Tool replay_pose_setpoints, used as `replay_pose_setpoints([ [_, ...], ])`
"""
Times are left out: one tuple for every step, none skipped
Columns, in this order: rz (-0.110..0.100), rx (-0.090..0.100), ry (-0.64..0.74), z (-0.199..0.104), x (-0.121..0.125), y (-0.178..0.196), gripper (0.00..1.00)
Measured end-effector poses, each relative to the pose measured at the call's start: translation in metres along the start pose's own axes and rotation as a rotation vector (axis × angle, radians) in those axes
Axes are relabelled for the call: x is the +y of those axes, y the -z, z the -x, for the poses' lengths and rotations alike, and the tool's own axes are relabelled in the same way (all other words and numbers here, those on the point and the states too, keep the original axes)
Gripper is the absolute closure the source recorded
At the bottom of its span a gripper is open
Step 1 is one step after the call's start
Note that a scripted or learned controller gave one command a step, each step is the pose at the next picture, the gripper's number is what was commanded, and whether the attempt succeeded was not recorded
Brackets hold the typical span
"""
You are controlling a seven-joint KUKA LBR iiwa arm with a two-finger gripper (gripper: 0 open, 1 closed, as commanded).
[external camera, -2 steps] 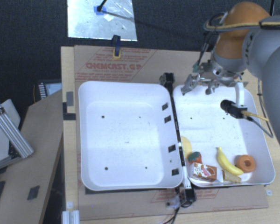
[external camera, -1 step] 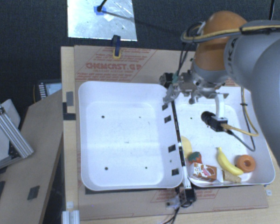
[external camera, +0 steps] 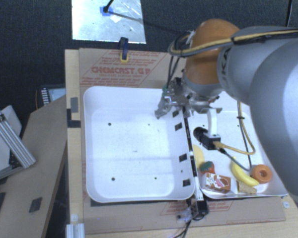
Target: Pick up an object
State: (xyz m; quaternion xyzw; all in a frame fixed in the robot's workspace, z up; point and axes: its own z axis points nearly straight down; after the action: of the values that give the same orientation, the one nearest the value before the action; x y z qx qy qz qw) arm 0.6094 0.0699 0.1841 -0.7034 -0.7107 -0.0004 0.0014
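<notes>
My gripper (external camera: 172,108) hangs over the divider between the two white bins, near their far end, with its tip just above the left bin's (external camera: 129,148) right edge. Nothing shows in its grasp. The objects lie at the near end of the right bin (external camera: 248,195): a yellow banana (external camera: 241,174), an orange ring (external camera: 261,173), a red and white packet (external camera: 218,183), a small red piece with a green top (external camera: 206,166) and a pale yellow piece (external camera: 198,155). The arm's bulk hides much of the right bin.
A black strip with clips (external camera: 187,148) runs along the divider between the bins. Brown cardboard (external camera: 114,69) lies under both bins. A shiny sheet (external camera: 108,14) lies beyond the bench at the back.
</notes>
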Motion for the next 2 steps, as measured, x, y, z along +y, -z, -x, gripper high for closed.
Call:
replay_pose_setpoints([
  [0.007, -0.001, 0.002, -0.095, 0.057, -0.036, 0.0],
  [-0.001, -0.001, -0.002, -0.117, -0.052, 0.017, 0.0],
])
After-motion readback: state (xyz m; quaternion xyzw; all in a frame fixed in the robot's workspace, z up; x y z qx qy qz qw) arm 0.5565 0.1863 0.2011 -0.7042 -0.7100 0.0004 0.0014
